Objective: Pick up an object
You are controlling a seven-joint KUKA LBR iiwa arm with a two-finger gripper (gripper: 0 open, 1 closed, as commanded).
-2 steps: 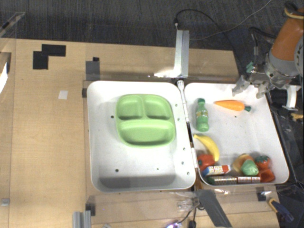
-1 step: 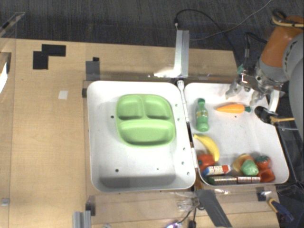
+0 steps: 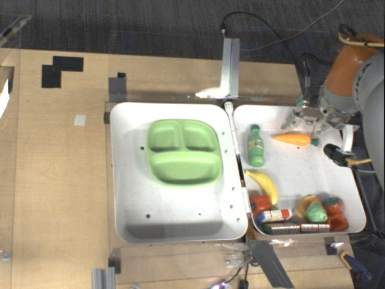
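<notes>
Showing two white bins side by side: left bin [image 3: 129, 179] bearing green divided plate [image 3: 183, 151]; right bin [image 3: 301, 173] holding green bottle [image 3: 255, 145], banana [image 3: 264, 185], carrot [image 3: 292, 139] at far side; gripper [image 3: 310, 118] just above carrot, jaw state cannot tell

Just left of the metal grey claw [image 3: 307, 120]: orange carrot-shaped toy [image 3: 292, 139] with green tip. Further left: green plastic bottle [image 3: 255, 146], yellow banana [image 3: 265, 184]. Well left: light-green divided plastic tray [image 3: 183, 152] in white shallow bin [image 3: 129, 179]. Red items, possibly tomatoes, below.
</notes>
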